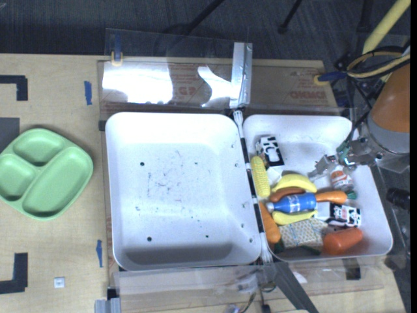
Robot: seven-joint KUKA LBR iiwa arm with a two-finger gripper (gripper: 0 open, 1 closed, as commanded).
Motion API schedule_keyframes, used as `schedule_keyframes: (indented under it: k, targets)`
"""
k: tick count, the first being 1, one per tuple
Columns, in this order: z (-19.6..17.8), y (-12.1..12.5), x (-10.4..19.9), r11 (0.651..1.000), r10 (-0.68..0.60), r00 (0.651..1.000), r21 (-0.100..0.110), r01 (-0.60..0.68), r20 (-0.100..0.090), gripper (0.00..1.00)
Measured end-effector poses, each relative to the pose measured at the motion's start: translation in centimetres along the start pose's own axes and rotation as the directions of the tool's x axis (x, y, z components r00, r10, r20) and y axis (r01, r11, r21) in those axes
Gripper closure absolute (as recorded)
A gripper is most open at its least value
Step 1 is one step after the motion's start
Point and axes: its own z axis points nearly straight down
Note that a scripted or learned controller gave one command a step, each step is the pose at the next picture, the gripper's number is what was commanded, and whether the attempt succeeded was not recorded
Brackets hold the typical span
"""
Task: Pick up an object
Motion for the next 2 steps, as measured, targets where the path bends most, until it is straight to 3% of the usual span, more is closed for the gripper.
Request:
schedule_keyframes:
  k: [1, 2]
  targets:
    - [8.0, 0.2, 1.7, 0.999, -0.044, 0.999, -0.001, 0.044, 0.0, 0.0]
    - [9.8, 3.2, -2.6, 0.994, -0.113, 0.994, -0.007, 0.113, 0.003, 0.0]
